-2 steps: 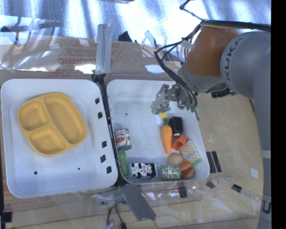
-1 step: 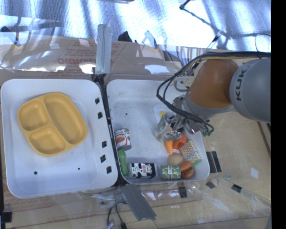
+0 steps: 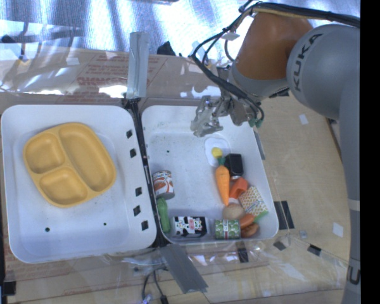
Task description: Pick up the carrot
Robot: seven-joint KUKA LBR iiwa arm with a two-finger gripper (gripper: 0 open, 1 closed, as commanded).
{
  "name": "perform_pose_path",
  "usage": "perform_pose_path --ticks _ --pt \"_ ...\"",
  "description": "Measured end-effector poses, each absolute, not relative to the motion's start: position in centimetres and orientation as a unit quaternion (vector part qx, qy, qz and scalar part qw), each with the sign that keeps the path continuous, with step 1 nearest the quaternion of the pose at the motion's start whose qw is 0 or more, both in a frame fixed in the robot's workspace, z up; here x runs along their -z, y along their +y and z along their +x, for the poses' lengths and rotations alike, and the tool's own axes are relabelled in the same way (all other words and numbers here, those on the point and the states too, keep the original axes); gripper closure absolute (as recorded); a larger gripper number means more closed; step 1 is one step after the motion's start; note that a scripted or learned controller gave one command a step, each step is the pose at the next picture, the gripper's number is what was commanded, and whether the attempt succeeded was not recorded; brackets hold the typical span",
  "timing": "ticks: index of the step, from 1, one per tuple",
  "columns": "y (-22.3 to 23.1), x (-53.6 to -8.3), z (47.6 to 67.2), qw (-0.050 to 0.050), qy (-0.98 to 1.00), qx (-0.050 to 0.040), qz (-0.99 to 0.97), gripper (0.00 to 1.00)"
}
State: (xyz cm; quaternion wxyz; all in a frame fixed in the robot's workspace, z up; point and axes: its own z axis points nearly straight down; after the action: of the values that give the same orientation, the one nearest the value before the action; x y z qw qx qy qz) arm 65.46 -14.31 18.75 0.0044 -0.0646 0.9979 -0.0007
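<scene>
You see the carrot [image 3: 222,183] lying in the right bin [image 3: 177,138]; the gripper [image 3: 206,125] hangs above it, beyond the fried egg [image 3: 216,149]. Its opening cannot be judged.

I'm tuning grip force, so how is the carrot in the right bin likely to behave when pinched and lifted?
The carrot looks like a smooth, tapered toy, so it is probably stiff and light. Its rounded, narrowing body may slip from the fingers or roll if nudged. It lies against other small items near the bin wall, so neighbours could shift.
</scene>
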Motion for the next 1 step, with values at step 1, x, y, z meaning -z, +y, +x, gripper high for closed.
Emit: perform_pose_path --ticks 1 --pt "-14.49 -18.54 65.32 0.002 0.998 0.0007 -0.063 0.00"
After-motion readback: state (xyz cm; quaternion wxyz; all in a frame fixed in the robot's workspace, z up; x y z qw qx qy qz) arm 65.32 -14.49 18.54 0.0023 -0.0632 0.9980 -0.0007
